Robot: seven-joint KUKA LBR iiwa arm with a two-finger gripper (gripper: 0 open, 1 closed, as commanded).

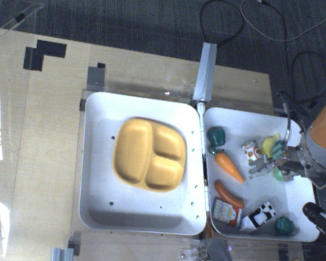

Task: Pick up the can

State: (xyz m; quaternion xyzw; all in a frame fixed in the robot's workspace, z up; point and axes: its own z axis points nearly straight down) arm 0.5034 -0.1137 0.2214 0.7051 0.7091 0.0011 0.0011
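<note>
Gripper (264, 166) over right bin (305, 190) (one carrot (229, 167), one can (224, 212)).

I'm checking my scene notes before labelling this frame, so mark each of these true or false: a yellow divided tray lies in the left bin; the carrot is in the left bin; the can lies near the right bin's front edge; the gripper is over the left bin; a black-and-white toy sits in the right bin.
1. A yellow divided tray lies in the left bin. True.
2. The carrot is in the left bin. False: it lies in the right bin.
3. The can lies near the right bin's front edge. True.
4. The gripper is over the left bin. False: it is over the right bin.
5. A black-and-white toy sits in the right bin. True.
</note>
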